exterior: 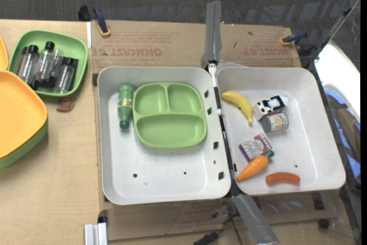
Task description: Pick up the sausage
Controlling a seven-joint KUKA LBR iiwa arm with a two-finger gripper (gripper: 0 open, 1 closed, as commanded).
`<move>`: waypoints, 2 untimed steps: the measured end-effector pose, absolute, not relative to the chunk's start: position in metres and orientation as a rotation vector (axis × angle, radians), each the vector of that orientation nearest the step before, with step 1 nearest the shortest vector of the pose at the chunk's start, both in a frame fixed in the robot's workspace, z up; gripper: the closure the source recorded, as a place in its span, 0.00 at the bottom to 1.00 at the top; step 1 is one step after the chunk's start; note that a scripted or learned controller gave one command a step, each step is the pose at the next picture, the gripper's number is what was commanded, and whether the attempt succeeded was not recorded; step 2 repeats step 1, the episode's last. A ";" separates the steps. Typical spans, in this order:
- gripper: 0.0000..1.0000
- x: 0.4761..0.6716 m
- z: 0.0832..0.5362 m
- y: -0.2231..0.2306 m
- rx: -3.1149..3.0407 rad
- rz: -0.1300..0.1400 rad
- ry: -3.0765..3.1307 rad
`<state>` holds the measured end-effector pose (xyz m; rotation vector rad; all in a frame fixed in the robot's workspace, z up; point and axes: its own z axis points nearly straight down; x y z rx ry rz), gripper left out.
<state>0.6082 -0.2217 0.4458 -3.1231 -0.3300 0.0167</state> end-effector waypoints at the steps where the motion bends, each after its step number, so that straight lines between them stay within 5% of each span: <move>1: 1.00 0.609 0.452 -0.221 -3.122 0.025 -0.339; 2: 1.00 0.609 0.452 -0.221 -3.122 0.025 -0.339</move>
